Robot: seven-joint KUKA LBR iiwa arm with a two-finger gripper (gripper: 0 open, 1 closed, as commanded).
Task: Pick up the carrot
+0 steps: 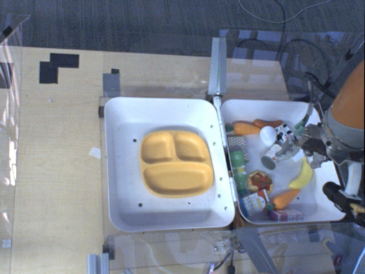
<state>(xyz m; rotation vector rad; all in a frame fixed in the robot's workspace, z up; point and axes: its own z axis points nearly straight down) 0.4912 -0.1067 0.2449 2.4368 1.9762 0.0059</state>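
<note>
A tapered orange carrot (286,198) is seen lying in the right-hand shallow white bin (325,213), near its front wall, just beside a curved yellow banana (302,176) and a red-and-yellow packet (260,181). A second orange carrot (246,128) lies near the back wall. The left-hand white bin (122,153) holds a yellow three-compartment tray (177,162). The pincer (285,148) is placed above the clutter; whether it is apart or together cannot be told.
</note>
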